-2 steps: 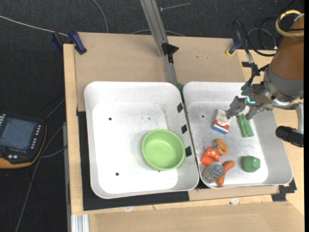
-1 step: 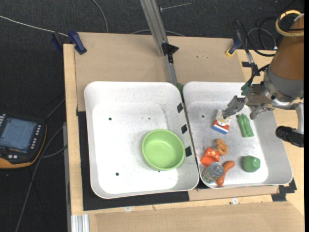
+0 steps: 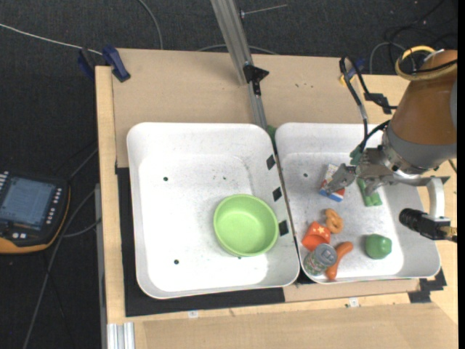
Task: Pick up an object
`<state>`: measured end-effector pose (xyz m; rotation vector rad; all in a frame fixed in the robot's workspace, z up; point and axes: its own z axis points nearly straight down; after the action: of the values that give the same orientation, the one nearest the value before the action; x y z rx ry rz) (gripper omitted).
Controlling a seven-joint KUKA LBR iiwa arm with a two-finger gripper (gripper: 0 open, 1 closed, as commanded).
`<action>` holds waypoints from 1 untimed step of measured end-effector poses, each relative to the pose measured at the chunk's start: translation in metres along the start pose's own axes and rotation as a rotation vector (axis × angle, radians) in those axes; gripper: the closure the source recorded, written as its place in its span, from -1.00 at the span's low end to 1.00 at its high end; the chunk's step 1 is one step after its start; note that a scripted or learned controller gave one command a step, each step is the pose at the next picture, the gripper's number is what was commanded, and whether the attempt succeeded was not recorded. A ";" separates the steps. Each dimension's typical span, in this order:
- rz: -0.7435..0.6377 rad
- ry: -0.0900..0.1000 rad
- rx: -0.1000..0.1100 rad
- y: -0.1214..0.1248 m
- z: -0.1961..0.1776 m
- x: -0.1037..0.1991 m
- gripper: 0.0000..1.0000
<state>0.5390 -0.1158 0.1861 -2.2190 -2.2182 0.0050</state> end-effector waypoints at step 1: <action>0.000 0.000 0.000 0.004 0.062 -0.001 -1.00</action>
<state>0.5426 -0.1165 0.1246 -2.2180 -2.2183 0.0050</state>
